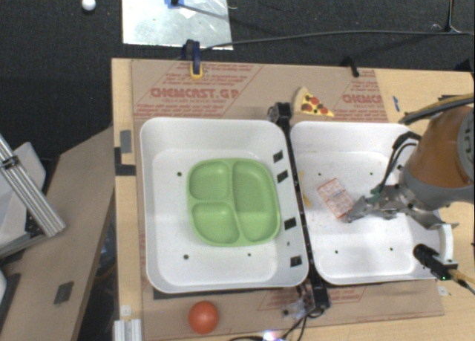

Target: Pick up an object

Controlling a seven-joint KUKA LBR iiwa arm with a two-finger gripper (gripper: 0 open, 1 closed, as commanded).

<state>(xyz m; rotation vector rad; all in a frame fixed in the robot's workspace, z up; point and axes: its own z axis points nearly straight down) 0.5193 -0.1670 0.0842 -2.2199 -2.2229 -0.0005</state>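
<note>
Presently: 1 small pinkish packet [334, 196], flat in right bin [371, 269]; likely light, thin, crinkly; best pinched by an edge. Gripper [352, 215] beside it, finger state indiscernible.

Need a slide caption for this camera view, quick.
Gripper low in the right bin beside a small packet; green divided plate in the left bin.

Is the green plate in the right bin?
No. The green plate lies in the left bin; the right bin has a small packet.
</note>
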